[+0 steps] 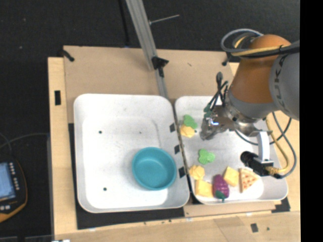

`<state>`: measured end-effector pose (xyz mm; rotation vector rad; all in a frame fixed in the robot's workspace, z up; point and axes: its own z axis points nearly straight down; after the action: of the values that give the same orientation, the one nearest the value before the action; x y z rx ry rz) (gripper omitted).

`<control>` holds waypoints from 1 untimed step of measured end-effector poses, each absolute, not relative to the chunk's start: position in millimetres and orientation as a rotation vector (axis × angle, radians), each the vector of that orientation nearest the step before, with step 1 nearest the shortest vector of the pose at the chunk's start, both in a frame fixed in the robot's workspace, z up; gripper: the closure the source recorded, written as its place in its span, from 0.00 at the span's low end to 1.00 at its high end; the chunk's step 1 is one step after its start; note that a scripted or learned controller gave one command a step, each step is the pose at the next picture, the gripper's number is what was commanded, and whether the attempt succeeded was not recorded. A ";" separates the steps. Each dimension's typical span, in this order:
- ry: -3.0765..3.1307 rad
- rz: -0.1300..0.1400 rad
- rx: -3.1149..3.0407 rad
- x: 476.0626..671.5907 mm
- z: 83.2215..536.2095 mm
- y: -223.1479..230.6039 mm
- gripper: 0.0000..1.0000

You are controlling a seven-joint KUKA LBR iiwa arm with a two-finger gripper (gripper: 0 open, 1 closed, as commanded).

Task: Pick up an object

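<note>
The jaws [208, 131] hang low in the right bin [275, 188], just beside a yellow-and-green toy [188, 126] near its left wall; whether they are released or clenched I cannot tell. That toy looks light, hard and slick, best pinched across its narrow middle. Seven small toy foods lie here; one blue bowl [153, 168] sits in the left bin [101, 120].

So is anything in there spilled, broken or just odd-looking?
Nothing stands out. The blue bowl sits upright in the left bin. The toy foods in the right bin are loosely heaped toward its near edge, a pizza slice and purple piece among them, none outside the bins.
</note>
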<state>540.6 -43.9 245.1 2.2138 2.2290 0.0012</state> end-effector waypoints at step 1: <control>2.224 0.001 2.218 550.5 252.9 7.5 1.00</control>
<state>550.5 7.5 252.9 2.2180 2.2245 0.0006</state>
